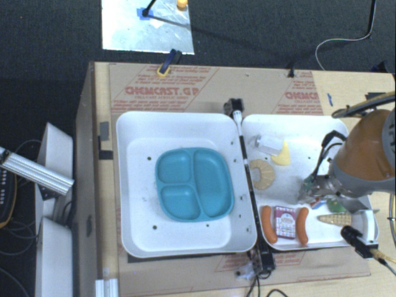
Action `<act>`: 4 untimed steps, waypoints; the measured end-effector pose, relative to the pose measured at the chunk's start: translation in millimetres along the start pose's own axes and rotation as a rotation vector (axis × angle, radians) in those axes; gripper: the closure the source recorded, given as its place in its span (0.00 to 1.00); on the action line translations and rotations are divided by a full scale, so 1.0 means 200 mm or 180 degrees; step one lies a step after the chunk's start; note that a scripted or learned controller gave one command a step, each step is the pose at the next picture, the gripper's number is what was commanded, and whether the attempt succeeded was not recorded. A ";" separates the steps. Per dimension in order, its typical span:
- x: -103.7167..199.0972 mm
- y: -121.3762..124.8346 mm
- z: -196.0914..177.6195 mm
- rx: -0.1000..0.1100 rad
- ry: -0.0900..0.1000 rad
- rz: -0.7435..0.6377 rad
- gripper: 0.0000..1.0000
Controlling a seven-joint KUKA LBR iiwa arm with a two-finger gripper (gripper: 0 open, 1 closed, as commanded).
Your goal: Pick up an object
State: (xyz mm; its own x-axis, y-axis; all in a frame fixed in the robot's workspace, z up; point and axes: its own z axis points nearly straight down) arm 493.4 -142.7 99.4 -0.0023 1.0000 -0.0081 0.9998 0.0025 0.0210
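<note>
At right bin (309,138): hand (315,190) masked by arm, grip state cannot be told | hot dog (285,223) lain crosswise, long axis left-right | cone (334,219) tip pointed left

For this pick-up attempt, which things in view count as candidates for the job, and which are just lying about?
Belonging to the job, in the right bin:
- gripper
- hot dog
- yellow wedge
- round tan disc
- cone

Just lying about:
- blue divided plate in the left bin
- foil sheet on the floor

Robot lab, arm (365,150), white bins (133,184)
</note>
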 end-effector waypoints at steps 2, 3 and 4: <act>0.30 0.17 -0.43 0.0059 0.0026 -0.0001 0.00; 0.04 -0.02 -0.05 0.0071 0.0023 0.0007 0.00; -0.18 0.22 0.06 0.0034 0.0015 0.0001 0.00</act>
State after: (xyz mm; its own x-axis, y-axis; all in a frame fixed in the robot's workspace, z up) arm 537.0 -179.4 88.2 -0.0022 1.0000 -0.0035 0.9999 0.0022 0.0103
